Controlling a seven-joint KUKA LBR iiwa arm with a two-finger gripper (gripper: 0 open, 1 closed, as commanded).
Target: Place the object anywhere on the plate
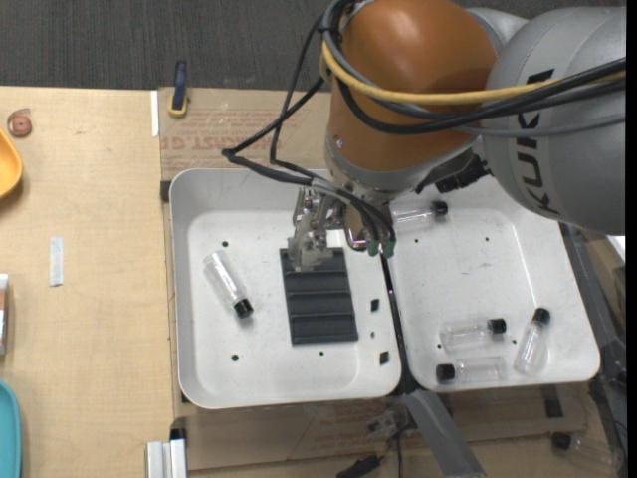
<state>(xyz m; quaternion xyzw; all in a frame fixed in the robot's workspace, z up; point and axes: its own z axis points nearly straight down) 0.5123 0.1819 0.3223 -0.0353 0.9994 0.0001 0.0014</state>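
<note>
The vial (227, 285) lies loose in the left bin (199, 366), beside the dark ribbed plate (321, 312), so placing remains undone; the hand (312, 242) hovers over the plate's far end, its grip unreadable.

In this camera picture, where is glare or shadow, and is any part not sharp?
In the camera view, the light is even and soft; the orange band carries a pale sheen on top. The arm throws a faint shadow on the left bin beside the black ridged plate. The clear vials show small highlights and are hard to outline. The gripper looks slightly blurred.
</note>
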